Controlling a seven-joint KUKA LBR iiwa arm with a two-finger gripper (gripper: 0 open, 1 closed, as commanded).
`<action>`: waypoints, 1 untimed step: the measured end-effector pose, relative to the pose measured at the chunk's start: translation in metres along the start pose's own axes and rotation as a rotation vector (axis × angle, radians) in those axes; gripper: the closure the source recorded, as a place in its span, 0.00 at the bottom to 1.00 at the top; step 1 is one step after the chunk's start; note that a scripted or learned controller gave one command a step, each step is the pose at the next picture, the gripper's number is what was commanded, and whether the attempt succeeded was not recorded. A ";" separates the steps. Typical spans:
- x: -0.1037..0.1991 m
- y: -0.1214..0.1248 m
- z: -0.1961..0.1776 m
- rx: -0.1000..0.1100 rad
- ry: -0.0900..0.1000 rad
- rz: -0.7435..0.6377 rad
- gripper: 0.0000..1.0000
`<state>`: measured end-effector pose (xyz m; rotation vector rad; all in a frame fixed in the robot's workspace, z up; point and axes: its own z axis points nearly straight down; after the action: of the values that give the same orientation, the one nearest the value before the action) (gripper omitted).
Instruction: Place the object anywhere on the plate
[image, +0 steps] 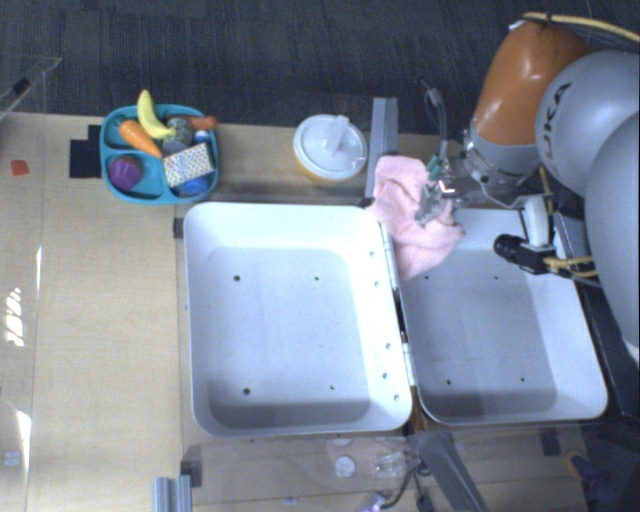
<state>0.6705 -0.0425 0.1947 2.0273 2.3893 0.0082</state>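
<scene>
The tool sits on the pink cloth, its grip impossible to tell; the blue plate looks well apart, so placing remains

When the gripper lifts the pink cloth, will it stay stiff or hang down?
The pink cloth will probably hang limp: it already lies crumpled in folds and drapes over the edge of the right bin. It looks light for its size. It seems unlikely to roll, but a loose corner could catch on the bin edge beneath the gripper.
</scene>
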 end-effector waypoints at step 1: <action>0.001 0.003 -0.032 -0.002 0.001 -0.008 1.00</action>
<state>0.6728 -0.0407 0.2266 2.0174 2.3968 0.0106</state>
